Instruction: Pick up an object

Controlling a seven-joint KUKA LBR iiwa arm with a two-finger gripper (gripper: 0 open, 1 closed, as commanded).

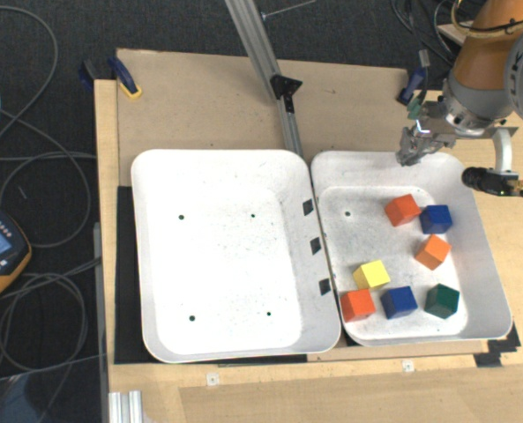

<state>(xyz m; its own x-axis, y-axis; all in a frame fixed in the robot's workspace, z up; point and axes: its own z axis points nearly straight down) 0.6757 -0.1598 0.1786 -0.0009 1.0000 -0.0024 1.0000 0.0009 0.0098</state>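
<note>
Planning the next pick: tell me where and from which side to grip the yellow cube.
Probably come straight down on the yellow cube, pincer closing on its upper-left and lower-right faces. It sits turned, and those faces look free, while the red cube crowds its lower-left side. The blue cube lies close at lower right, so clearance there is uncertain.

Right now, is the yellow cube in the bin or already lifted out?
In. The yellow cube sits on the right bin's floor among the other cubes, while the gripper is over the bin's far rim, apart from it.
</note>
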